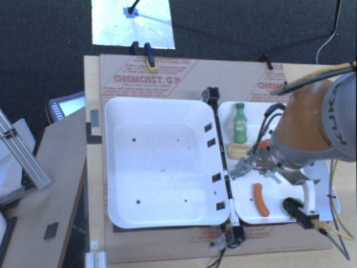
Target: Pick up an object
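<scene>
Sausage (260, 199) lies loose at six o'clock in the right bin (244, 214), green bottle (240, 123) at twelve; jaws (244, 167) hover low between them, whether spread or closed I cannot tell; approach phase, I'd say; next, descend over one target.

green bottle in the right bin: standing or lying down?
Lying down. The green bottle lies flat on the floor of the right bin, white cap toward the far wall, apart from the gripper.

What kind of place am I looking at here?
Most likely a robot test bench in a lab: a grey and orange arm reaches over two white bins, and the right one holds toy food such as a green bottle and a sausage.
</scene>
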You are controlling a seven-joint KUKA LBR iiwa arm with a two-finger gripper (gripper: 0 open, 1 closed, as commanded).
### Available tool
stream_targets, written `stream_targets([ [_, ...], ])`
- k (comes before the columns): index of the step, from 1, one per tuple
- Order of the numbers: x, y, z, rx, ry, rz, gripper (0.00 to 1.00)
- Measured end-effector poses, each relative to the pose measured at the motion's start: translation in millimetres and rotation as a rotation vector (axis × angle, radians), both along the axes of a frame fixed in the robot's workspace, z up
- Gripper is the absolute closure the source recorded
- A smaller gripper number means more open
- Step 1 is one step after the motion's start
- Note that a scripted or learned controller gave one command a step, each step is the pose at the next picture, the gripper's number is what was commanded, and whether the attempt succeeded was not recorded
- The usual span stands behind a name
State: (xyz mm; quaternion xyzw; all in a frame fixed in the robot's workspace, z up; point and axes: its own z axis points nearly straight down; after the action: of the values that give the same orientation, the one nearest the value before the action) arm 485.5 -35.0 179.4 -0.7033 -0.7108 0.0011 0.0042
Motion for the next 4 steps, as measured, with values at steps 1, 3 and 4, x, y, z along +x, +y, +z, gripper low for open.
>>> stream_targets([
  [1,2.8,-5.2,15.6,-0.004,-0.012,-0.007,1.00],
  [3,26.2,84.1,283.1,-0.001,-0.026,-0.001,1.00],
  [4,27.9,134.8,349.0,-0.001,-0.018,-0.001,1.00],
])
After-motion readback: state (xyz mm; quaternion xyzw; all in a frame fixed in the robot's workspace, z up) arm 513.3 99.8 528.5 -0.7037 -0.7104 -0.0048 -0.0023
